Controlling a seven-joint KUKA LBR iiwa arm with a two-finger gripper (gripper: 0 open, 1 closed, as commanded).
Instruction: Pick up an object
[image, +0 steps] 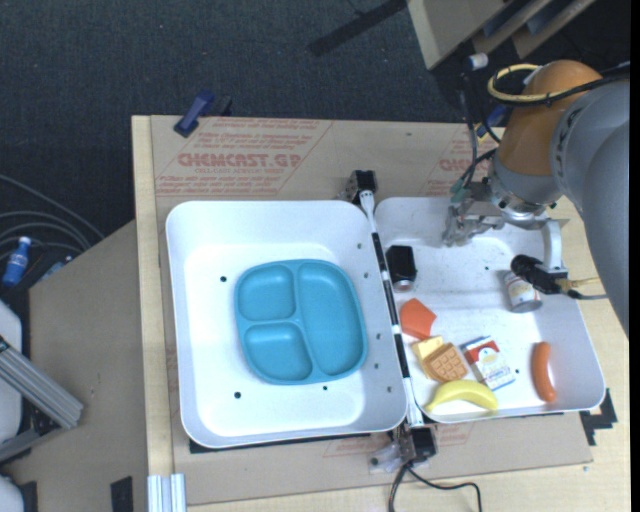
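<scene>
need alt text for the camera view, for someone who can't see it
A grey and orange robot arm reaches from the right, its gripper low over the back of the right bin, apart from the toy food at the front: a banana, a sausage and an orange wedge. The left bin holds a blue divided plate.
</scene>
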